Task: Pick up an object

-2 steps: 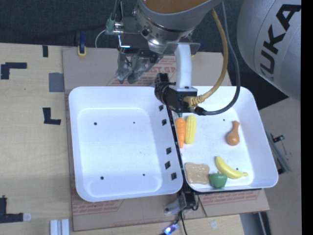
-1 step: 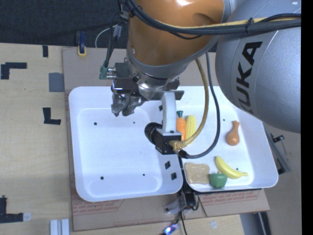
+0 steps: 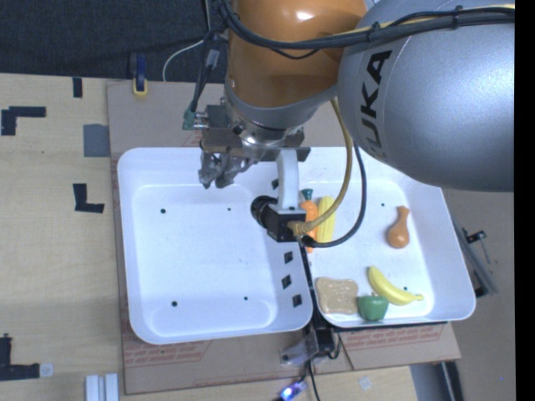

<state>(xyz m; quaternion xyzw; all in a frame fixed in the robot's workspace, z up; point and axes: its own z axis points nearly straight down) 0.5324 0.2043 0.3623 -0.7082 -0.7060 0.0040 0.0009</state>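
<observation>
Grey arm [image 3: 435, 82] up top; hand [image 3: 219, 170] over left bin [image 3: 134, 224], grip state unclear; tan bench [image 3: 50, 249].

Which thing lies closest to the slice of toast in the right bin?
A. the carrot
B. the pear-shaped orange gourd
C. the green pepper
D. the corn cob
C: the green pepper lies right beside the toast at the near edge of the right bin, under the banana, while the gourd, corn cob and carrot lie farther up the bin.
</observation>
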